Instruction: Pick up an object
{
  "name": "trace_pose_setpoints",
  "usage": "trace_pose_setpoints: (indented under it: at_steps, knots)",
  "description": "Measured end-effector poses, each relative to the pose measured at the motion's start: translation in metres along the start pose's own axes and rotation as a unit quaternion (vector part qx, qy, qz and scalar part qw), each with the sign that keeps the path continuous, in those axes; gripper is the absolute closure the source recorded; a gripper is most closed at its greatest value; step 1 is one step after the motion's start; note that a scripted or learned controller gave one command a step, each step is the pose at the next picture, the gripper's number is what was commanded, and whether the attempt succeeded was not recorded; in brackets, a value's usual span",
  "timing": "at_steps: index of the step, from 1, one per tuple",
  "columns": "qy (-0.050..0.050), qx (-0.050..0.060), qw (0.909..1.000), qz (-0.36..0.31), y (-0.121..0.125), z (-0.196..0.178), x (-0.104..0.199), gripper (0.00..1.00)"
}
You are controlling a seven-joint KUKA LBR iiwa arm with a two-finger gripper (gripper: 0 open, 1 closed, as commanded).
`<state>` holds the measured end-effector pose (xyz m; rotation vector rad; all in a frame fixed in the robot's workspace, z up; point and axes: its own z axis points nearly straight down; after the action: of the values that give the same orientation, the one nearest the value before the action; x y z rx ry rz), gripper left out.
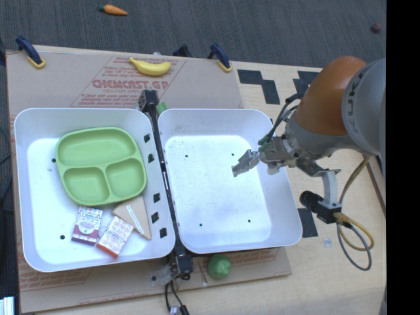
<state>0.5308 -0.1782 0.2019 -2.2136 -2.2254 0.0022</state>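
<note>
My gripper [245,163] hangs over the right part of the right bin [197,240], pointing left, with nothing seen in it. The left bin [26,195] holds a green divided plate [98,163] at its back. In front of the plate lie two small red-and-white packets [87,225] [115,235] and a pale wedge [134,218]. A yellow banana [151,65] lies on the cardboard behind the bins. A green ball [220,266] rests just outside the right bin's front wall.
Blue clamps [220,56] [30,50] hold the cardboard at the back edge. A black divider strip [161,176] runs between the bins. An orange carrot [115,9] lies on the floor behind. Cables [351,231] loop at the arm's right.
</note>
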Motion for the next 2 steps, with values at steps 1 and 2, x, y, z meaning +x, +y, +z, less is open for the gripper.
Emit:
trace_pose_setpoints:
  at_steps: [1,2]
  knots:
    - [-0.001,0.000,1.0000,-0.001,0.059,0.109,-0.024,0.00]
    - [0.000,-0.001,1.0000,0.000,0.125,0.109,-0.033,0.00]
